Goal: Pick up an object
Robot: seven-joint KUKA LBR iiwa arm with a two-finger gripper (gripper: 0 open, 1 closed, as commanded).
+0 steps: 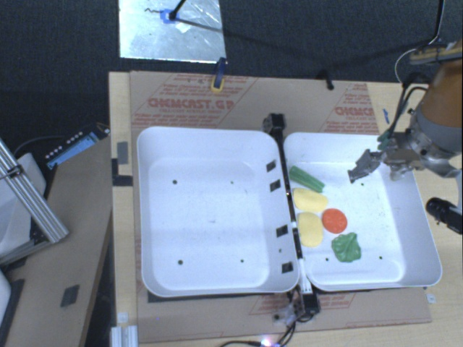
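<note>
The right bin (391, 266) holds several small toy foods near its left wall: a long green piece (307, 178), a pale yellow piece (310, 201), a second yellow piece (310, 229), a red-orange round piece (334, 220) and a green leafy piece (346, 247). My gripper (364, 166) hangs over the upper right part of this bin, to the right of and above the toys, apart from them. Nothing shows between its fingers. The grey arm with its orange band (443, 100) comes in from the right.
The left bin (210, 215) sits beside the right one, with black clips (278, 186) along the shared wall. A shiny metal sheet (172, 19) lies at the back. An aluminium frame (29, 201) stands at the left.
</note>
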